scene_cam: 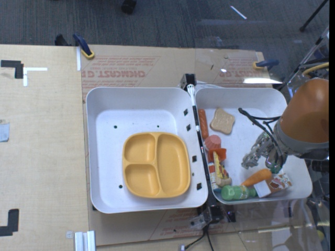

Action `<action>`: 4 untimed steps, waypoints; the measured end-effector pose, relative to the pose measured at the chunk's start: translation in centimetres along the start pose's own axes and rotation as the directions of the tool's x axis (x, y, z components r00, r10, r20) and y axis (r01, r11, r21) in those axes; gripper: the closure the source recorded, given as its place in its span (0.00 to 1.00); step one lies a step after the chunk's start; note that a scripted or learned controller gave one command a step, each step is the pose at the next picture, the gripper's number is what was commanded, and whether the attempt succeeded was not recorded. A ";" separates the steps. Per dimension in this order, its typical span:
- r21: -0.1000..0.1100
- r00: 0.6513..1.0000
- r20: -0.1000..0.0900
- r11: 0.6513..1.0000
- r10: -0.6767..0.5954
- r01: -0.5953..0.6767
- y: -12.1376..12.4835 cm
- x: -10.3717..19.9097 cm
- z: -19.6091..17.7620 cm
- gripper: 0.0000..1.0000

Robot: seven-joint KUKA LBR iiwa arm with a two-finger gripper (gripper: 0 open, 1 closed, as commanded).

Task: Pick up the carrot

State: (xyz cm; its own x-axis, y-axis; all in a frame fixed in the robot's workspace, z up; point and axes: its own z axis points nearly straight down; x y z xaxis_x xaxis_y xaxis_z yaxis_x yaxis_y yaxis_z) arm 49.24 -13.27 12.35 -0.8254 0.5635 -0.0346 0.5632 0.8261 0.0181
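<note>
The carrot (256,177) lies in the right bin (246,95), toward its near right corner, tilted, just beside a green item (234,193) and a small packet (281,182). The jaws (257,156) hang just above and left of it; whether they stand apart or together cannot be told. The carrot appears to be a light, rigid, smooth toy, likely slippery. Grip across the thicker middle, square to its long axis, to prevent rolling
</note>
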 end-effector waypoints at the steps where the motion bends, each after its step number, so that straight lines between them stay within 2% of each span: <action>1: 0.000 1.000 0.000 1.000 0.000 0.000 0.0 0.0 0.0 0.00; 2: 0.007 0.984 -0.012 0.984 -0.177 0.177 -1.3 0.1 2.7 0.00; 3: 0.006 0.985 -0.015 0.985 -0.172 0.173 -1.3 0.0 1.8 1.00; 4: -0.003 0.840 -0.033 0.840 -0.542 0.542 -3.0 -0.3 3.1 1.00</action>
State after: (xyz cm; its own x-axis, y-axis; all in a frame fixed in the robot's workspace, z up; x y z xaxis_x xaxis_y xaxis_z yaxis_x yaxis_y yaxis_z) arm 47.95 -15.93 9.23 -0.9997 0.0256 -0.0063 0.0256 0.9997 -0.0003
